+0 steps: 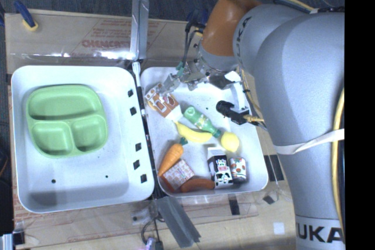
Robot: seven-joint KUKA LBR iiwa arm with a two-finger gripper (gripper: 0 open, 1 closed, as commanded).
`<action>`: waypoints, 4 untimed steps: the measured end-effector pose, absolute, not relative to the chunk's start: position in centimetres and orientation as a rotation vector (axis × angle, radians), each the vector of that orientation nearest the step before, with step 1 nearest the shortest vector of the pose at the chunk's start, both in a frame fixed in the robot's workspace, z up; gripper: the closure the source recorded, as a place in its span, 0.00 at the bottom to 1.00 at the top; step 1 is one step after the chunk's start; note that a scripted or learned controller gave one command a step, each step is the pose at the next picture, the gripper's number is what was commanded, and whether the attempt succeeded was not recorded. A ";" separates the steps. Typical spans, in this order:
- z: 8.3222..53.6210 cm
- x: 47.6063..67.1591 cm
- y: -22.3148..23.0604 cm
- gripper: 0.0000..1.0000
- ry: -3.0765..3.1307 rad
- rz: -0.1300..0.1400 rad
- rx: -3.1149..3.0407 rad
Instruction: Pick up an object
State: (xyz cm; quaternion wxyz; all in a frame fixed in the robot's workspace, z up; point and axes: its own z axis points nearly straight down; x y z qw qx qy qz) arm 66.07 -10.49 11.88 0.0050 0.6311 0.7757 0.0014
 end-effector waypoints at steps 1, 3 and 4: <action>20.8 62.4 -13.7 0.00 2.664 -0.001 1.662; 9.2 56.0 -13.7 0.00 2.643 0.000 1.699; 10.2 56.1 -13.8 1.00 2.644 -0.001 1.695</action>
